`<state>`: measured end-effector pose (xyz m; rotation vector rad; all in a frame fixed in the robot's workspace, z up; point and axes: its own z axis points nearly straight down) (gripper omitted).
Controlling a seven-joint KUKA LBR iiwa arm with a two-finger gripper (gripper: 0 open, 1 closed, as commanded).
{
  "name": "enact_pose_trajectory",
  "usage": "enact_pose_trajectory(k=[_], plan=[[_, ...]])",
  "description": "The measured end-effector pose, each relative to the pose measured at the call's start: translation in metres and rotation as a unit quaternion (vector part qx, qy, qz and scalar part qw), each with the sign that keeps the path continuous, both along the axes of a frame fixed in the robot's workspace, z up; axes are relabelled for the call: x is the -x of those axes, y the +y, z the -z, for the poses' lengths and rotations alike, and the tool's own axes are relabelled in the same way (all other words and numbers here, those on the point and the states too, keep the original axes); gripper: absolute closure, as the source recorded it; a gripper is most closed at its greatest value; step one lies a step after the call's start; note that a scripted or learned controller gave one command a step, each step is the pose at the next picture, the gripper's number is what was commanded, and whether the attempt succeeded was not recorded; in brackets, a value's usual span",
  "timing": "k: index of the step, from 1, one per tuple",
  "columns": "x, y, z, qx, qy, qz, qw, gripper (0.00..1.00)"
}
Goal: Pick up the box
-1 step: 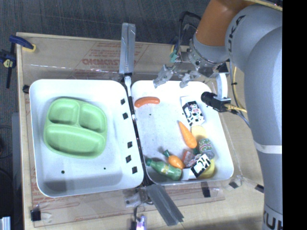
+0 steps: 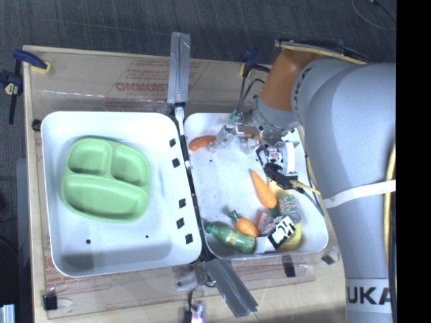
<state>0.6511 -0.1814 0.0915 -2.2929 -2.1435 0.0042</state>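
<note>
The box (image 2: 283,230) is small, printed black and white, and lies in the near right corner of the right bin (image 2: 222,187) against a yellow item (image 2: 297,239). My gripper (image 2: 246,137) hangs low over the far end of the same bin, well away from the box and up-left of it. Its dark mechanism and cables hide its tips. Nothing shows as held in it.
An orange sausage-like piece (image 2: 201,142) lies just left of the gripper. A carrot (image 2: 263,188), a small can (image 2: 288,204), a smaller carrot (image 2: 244,227) and a green bottle (image 2: 229,237) crowd around the box. The left bin (image 2: 101,247) holds a green divided tray (image 2: 106,178).
</note>
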Motion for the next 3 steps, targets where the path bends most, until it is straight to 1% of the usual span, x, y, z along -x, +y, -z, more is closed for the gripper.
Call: enact_pose_trajectory(k=[1,2,3], plan=[[-0.001,0.001,-0.010,-0.0003,0.001,-0.002,1.0000,1.00],[0.029,0.077,-0.082,-0.0006,0.000,-0.082,0.9966,1.00],[0.053,0.150,-0.146,-0.0002,-0.002,-0.084,0.9965,1.00]])
